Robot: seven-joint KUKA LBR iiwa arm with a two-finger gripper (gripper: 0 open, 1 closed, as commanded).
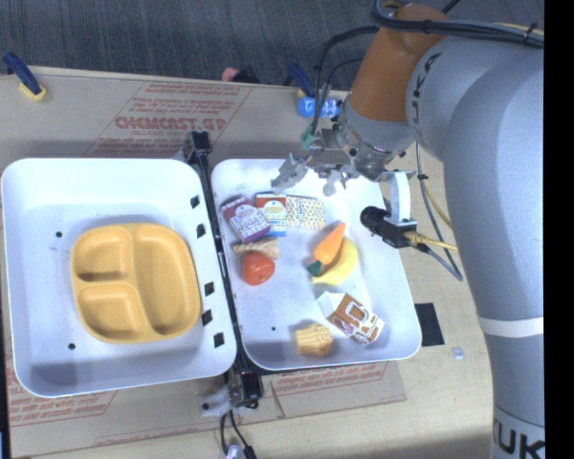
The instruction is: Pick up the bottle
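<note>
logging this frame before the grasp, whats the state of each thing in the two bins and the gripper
gripper: raised over the right bin's far edge, nothing visibly between its fingers
yellow divided plate: flat in the left bin
carrot: lying on the banana
tomato: resting loose in the right bin
snack packets: lying flat, overlapping
small carton: on its side
bottle: cannot pick it out

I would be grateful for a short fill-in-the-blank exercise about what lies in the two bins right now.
1. The yellow divided tray sits in the ____ bin.
2. The tray has ____ compartments.
3. The carrot rests against the ____.
4. The gripper hovers over the right bin's ____ edge.

Missing words: left; three; banana; far
</note>
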